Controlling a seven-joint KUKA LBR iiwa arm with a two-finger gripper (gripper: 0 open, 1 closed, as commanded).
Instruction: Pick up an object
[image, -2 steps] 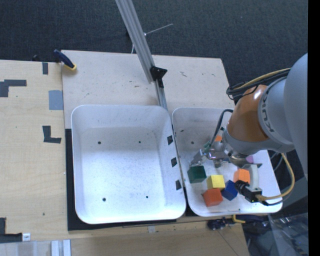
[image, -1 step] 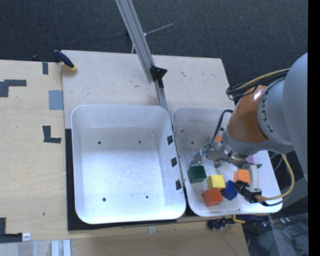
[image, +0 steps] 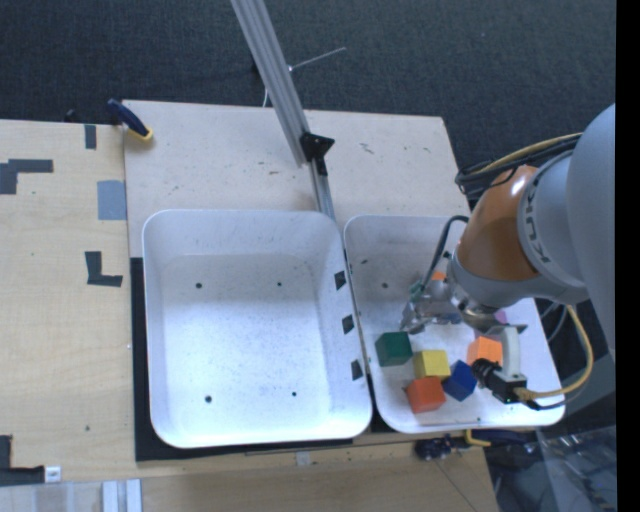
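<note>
Camera view: pincer (image: 420, 312) is lowered into the right bin (image: 385, 240), just above the green block (image: 393, 348); grip state cannot be determined. Yellow block (image: 432, 363), blue block (image: 459, 382) and orange block (image: 425, 394) cluster beside it, awaiting pickup.

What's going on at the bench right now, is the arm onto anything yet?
The arm is reaching into the right bin, its gripper low just above a cluster of small blocks. A green block sits nearest it, then a yellow block, a blue block, a red-orange block and an orange block. All appear to rest on the bin floor; nothing looks lifted. I can't tell the gripper's state.
</note>
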